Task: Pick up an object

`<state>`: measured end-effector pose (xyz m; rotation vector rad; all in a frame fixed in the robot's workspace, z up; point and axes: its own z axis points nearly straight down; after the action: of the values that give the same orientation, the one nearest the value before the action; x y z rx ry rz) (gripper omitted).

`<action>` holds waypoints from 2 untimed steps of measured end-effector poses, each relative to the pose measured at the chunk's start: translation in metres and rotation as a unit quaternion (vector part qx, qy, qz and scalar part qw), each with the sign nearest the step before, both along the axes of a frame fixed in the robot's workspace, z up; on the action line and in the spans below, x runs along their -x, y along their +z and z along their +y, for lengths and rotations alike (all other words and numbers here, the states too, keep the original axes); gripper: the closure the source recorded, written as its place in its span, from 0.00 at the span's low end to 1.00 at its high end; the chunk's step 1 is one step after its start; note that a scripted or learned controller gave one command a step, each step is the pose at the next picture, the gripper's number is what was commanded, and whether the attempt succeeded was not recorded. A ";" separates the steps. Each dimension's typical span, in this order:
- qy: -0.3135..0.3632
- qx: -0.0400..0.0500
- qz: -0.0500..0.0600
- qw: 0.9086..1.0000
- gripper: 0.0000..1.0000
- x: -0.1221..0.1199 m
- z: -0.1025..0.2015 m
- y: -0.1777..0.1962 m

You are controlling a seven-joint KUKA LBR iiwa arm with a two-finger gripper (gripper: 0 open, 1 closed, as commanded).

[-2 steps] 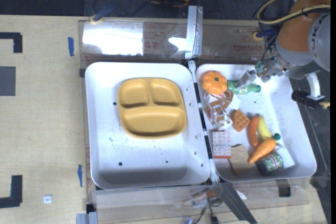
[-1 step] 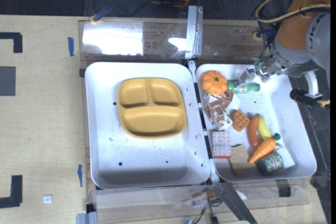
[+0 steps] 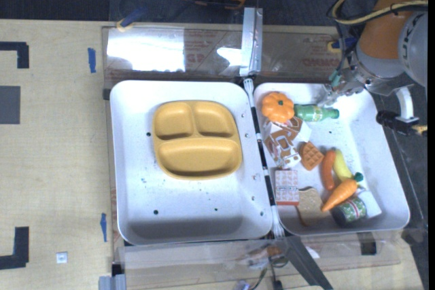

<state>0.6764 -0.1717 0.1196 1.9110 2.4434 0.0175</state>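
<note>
1. Gripper point(image 3: 338, 86) hangs over the right bin's point(image 3: 391, 146) far edge; I can't tell the jaw state.
2. Green bottle point(image 3: 317, 113) lies just beside it, near the far edge, touching the pumpkin point(image 3: 279, 107).
3. I judge it light, stiff, slick — take it across the body's middle.

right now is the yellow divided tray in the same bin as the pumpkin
No, the yellow divided tray lies in the left bin, while the pumpkin sits in the right bin.
</note>
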 end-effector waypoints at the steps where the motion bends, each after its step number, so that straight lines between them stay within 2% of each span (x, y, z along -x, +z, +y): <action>1: 0.000 -0.003 0.005 1.000 0.00 0.002 0.002 -0.002; 2: -0.023 -0.007 0.017 1.000 0.00 0.022 0.021 -0.034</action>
<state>0.6545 -0.1508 0.0860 1.9898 2.4250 0.0020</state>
